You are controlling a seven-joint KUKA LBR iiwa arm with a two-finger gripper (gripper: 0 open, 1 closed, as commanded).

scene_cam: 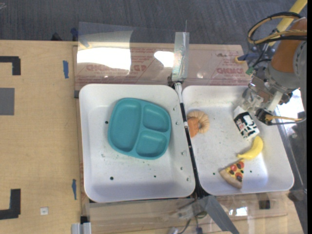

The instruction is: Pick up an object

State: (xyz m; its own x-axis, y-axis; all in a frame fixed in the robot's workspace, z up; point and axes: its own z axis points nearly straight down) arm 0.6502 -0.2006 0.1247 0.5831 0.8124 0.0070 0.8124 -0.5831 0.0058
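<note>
In the right bin (214, 152) lie a brown pastry (198, 122) by the left wall, a yellow banana (252, 149), a pizza slice (233, 173) near the front, and a small black-and-white carton (246, 125). My gripper (252, 103) hangs over the bin's back right part, directly above the carton's upper end. The carton looks tilted and sits right under the gripper. Whether the two touch I cannot tell.
The left bin (92, 169) holds a teal divided plate (139, 128). A clear plastic sheet (146, 62) stands behind both bins. Yellow and black cables (273, 26) loop above the arm's wrist at the right.
</note>
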